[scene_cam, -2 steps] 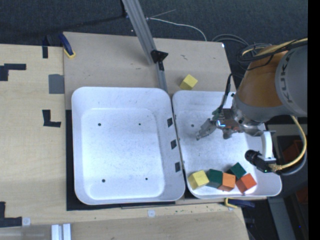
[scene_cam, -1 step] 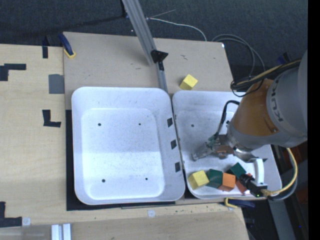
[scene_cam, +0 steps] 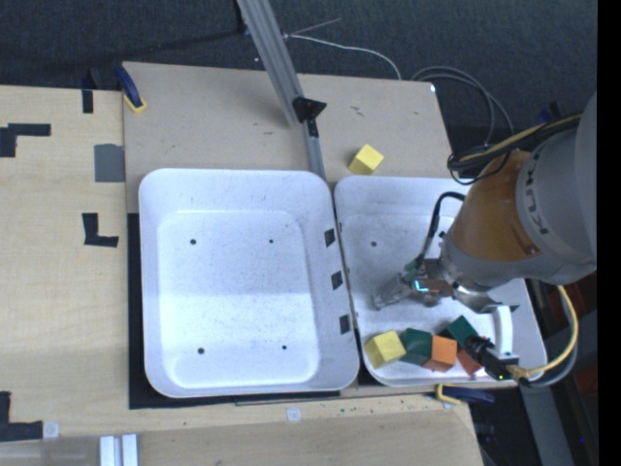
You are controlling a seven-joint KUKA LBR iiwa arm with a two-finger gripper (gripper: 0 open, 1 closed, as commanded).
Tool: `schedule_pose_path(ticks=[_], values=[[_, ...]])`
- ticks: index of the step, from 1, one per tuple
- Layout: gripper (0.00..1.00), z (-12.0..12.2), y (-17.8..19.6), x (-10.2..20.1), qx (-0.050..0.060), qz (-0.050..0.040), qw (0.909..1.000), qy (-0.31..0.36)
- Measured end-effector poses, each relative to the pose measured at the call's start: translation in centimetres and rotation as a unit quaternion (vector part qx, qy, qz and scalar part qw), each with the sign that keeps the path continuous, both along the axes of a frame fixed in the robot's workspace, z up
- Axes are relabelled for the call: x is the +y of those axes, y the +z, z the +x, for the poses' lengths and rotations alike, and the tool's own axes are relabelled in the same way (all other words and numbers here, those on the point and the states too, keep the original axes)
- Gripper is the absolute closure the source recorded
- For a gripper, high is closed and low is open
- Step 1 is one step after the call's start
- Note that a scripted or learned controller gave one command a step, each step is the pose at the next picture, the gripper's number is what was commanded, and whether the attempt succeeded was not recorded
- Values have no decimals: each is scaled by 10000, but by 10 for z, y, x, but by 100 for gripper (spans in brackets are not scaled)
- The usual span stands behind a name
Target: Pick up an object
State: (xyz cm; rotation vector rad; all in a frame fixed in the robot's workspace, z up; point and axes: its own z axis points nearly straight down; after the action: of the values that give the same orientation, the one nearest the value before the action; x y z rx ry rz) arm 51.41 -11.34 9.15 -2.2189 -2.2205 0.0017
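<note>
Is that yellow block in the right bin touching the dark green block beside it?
Touching. The camera view shows the yellow block pressed against the dark green block, with no white bin floor between them.

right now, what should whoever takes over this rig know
The hand is low inside the right bin, over its bare floor, with nothing seen between its parts.
A yellow block, green block and orange block are clustered at the bin's near edge.
Another yellow cube sits on the bench beyond the bins.
Nothing is picked up yet; the grasp and lift are left.
</note>
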Motion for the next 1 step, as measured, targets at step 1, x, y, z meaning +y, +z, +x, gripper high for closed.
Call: schedule_pose_path(ticks=[1], values=[[0, -12, 18, -10, -2, -1, 10000, -2]])
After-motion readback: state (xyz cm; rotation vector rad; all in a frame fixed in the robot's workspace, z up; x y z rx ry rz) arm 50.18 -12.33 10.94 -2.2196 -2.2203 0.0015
